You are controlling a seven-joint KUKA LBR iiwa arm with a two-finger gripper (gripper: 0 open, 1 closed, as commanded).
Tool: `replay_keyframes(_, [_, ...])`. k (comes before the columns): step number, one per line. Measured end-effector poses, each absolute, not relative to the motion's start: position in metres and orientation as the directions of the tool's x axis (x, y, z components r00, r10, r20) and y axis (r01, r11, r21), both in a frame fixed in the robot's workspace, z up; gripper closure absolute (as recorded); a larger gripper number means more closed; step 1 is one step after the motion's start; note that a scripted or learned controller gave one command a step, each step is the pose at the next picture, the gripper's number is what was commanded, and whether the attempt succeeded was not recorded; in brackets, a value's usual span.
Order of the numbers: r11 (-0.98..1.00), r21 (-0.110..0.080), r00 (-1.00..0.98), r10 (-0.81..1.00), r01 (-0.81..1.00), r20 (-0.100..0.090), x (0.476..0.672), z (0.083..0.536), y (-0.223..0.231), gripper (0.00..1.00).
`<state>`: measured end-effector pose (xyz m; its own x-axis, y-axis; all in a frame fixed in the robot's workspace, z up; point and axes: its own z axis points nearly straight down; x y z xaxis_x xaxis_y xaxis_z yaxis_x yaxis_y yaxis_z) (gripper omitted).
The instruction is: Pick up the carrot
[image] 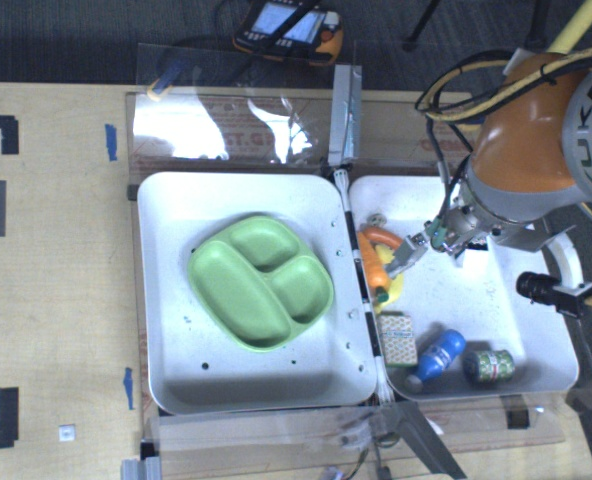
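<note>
The jaws hang low in the right bin, reaching toward its left wall, and how they stand, apart or together, cannot be told from this slanted view; nothing can be seen clamped between them. The carrot lies just beyond their tips, to their left, hard against the wall that divides the two bins, its orange body running along that wall and curling over at the far end. A yellow item sits partly under or beside the carrot, just below the jaws, too hidden to identify. Further below the jaws rest a small green-and-cream box, a blue bottle and a green can, all well clear of the tips. Beyond the wall, in the left bin, sits a green divided plate. The main risk, as I judge it, is the wall: with the carrot pressed against it, one tip may have no room to pass behind the carrot and could strike the rim or ride over the top. A closing squeeze could also roll the rounded carrot away, or catch the yellow item along with it or instead of it.
</note>
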<state>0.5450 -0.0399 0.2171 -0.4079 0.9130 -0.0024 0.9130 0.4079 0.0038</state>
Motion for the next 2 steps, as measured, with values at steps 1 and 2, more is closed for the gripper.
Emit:
replay_keyframes(1, [0.42,0.0,-0.42,0.908,0.908,0.001,0.526,0.184,-0.042,0.0])
replay_keyframes(2, [0.534,0.003,-0.534,0.846,0.846,-0.003,0.582,0.185,-0.051,0.0])
